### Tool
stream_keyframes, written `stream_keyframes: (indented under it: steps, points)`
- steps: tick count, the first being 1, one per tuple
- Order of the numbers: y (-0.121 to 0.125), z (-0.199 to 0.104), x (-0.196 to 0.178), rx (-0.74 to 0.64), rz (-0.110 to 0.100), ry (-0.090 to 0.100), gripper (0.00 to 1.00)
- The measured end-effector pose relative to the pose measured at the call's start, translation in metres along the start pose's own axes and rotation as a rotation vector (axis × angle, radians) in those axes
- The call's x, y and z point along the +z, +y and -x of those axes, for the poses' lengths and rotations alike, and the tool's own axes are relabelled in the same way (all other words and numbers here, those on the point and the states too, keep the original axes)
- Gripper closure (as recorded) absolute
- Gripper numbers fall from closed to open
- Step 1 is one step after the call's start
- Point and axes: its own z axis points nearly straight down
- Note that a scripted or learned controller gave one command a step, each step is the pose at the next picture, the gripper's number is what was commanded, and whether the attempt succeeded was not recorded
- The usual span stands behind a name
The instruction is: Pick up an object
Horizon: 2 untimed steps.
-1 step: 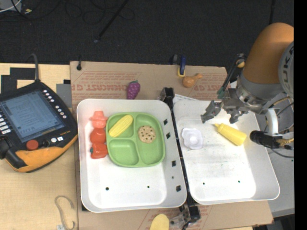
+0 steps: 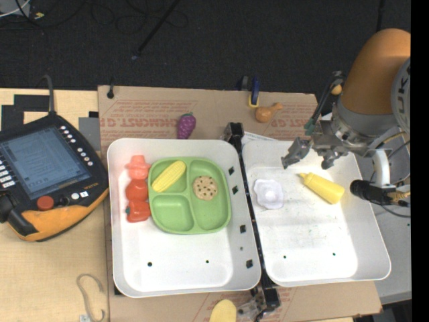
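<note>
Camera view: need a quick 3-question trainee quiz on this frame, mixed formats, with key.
1. True or false: the yellow bottle lies in the right bin.
2. Which item sits in a green tray compartment? A) cookie B) purple grapes C) red figure
3. Fill in: the gripper hangs over the ___ bin.

Key: 1 true; 2 A; 3 right.
</note>
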Motion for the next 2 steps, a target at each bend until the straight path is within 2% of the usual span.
stream_keyframes:
  steps: [1,2]
  points:
    - [-0.007,-0.007,0.048,0.002,-0.006,0.001,0.00]
    - [-0.006,-0.012,0.113,0.000,-0.008,0.001,0.00]
